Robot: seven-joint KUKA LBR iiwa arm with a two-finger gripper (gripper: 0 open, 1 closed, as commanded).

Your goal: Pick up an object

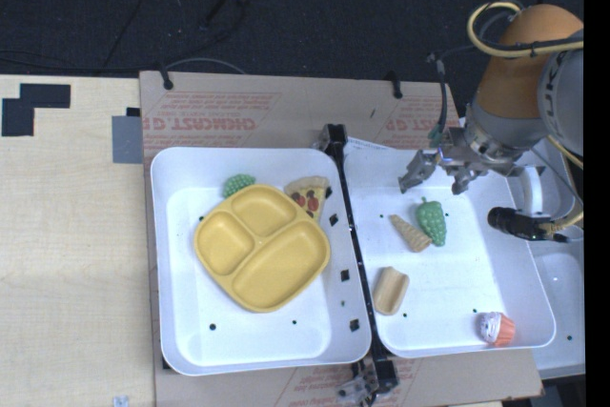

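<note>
Approach step. Gripper hangs spread open with nothing between its fingers, over the right bin near its far edge. Nearest target, a green toy, lies just below it mid-bin, touching a tan cone. Next: descend, straddle it, close.

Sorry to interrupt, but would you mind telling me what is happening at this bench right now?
A robot arm reaches in from the right, its hand open above the right bin, holding nothing. Just below it lie a green toy vegetable and a cone. A yellow divided plate sits in the left bin.
</note>
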